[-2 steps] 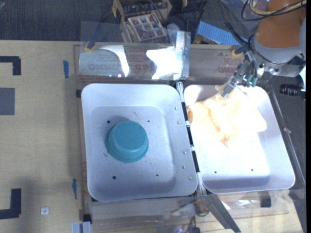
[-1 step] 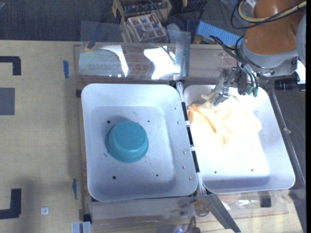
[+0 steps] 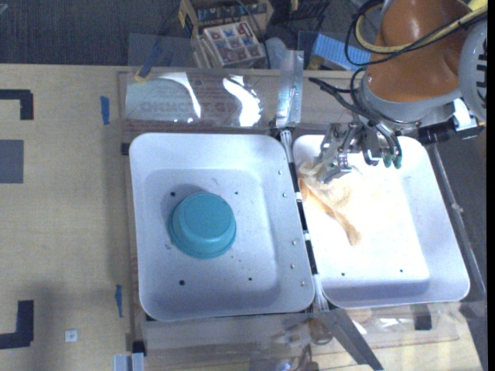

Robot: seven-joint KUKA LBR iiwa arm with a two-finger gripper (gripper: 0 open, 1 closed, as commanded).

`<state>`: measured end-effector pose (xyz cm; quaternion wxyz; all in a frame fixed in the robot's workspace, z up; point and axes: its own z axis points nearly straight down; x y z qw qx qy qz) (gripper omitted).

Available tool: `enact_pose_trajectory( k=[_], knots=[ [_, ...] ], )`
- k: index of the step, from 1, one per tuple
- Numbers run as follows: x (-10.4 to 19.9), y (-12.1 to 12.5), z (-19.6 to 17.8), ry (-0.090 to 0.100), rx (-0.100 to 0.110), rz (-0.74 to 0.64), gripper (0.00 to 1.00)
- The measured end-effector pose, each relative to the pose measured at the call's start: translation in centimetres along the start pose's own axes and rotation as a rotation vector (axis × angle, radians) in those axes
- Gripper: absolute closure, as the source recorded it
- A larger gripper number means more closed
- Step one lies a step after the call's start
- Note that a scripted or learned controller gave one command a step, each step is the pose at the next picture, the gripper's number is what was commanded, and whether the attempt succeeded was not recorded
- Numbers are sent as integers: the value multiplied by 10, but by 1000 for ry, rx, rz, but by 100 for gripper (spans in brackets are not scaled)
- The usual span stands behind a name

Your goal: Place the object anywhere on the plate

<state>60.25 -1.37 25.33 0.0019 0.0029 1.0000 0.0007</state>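
Two white bins sit side by side on the bench. The left bin (image 3: pixel 155 168) has a round teal plate (image 3: pixel 203 224) lying near its middle; it looks like a plate turned upside down, though I am not sure of that. The right bin (image 3: pixel 418 269) has a soft, floppy thing in it, pale orange like a cloth or a peel (image 3: pixel 332 199). It lies in the back left part of that bin, close to the wall between the two bins, and it trails down toward the middle.

The arm comes in from the right. Its gripper (image 3: pixel 338 163) is low over the top end of the floppy thing. The metal fingers (image 3: pixel 331 151) point down and seem to touch or pinch the top edge of it, but the picture is too fuzzy there to tell if they are open or closed, or if they have a real hold.

This looks like the picking-up step. The floppy thing is not on the plate yet. Next, the gripper needs a firm pinch, then a lift high enough to clear the wall between the bins, then a move left over the plate, and then a let-go. The soft thing may slip or drag.
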Motion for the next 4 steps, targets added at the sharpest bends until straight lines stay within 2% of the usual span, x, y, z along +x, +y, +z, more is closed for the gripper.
enact_pose_trajectory(
  k=[2,3,4],
  knots=[
    [50,86,-2,1,0,-5,100],
    [66,137,15,1,0,-7,100],
    [66,137,14,1,0,-7,0]
  ],
)
